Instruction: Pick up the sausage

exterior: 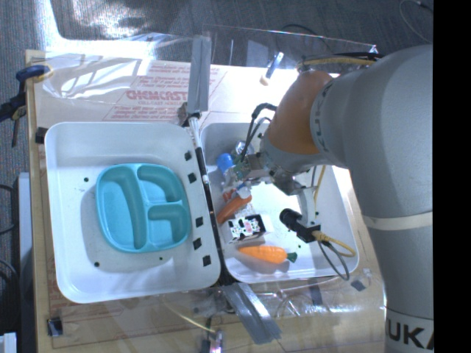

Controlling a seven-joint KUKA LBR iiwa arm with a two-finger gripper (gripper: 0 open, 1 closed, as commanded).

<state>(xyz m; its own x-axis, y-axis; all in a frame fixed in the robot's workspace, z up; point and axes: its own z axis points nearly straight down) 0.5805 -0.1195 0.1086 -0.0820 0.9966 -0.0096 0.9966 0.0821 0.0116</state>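
Clutter sits bunched along the left wall of the right bin (pixel 335 197), which is probably why the arm (pixel 346 116) leans in so steeply from the right, its orange band turned toward the divider. The gripper (pixel 237 186) hangs low over that pile. Whether the claw is spread or pressed together I cannot tell from here, since the wrist and its cables cover it.

The sausage (pixel 234 206), a reddish-orange link, lies slanted just beside the divider, right under the claw and seemingly touching it. I cannot see it pinched. Just below it lies a small black-and-white block (pixel 245 228), and nearer the front wall a carrot (pixel 263 254).

The blue divided plate (pixel 143 206) rests alone in the left bin (pixel 66 153), well apart from the work.
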